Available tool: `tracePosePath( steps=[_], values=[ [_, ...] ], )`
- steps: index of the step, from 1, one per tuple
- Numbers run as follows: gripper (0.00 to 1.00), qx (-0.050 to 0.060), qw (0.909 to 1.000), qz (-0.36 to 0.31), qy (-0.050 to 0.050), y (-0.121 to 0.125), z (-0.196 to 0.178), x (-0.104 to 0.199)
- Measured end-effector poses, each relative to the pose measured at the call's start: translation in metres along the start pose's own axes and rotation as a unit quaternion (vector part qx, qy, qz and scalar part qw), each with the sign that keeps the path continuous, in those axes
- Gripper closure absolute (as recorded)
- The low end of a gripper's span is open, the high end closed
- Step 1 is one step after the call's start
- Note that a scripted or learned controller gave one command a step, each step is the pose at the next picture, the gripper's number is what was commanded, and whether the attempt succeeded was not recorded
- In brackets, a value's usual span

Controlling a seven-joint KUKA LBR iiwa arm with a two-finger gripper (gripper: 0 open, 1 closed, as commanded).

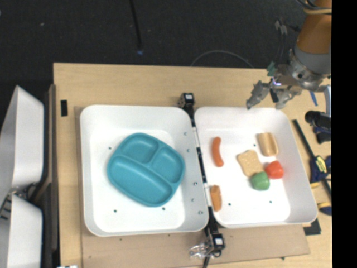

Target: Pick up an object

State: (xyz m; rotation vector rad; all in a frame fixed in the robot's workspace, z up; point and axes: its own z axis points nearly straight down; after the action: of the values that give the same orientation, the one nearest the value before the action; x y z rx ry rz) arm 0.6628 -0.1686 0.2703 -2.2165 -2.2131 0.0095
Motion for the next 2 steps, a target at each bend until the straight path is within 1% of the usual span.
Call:
tracePosePath(
  steps=[1,2],
  values=[
    [0.00,-0.007,1.0000,-0.001,-0.001,0.002,-0.008,0.000],
    [0.00,-0.004,1.0000,-0.002,-0.003,0.011,0.042,0.004]
  ],
)
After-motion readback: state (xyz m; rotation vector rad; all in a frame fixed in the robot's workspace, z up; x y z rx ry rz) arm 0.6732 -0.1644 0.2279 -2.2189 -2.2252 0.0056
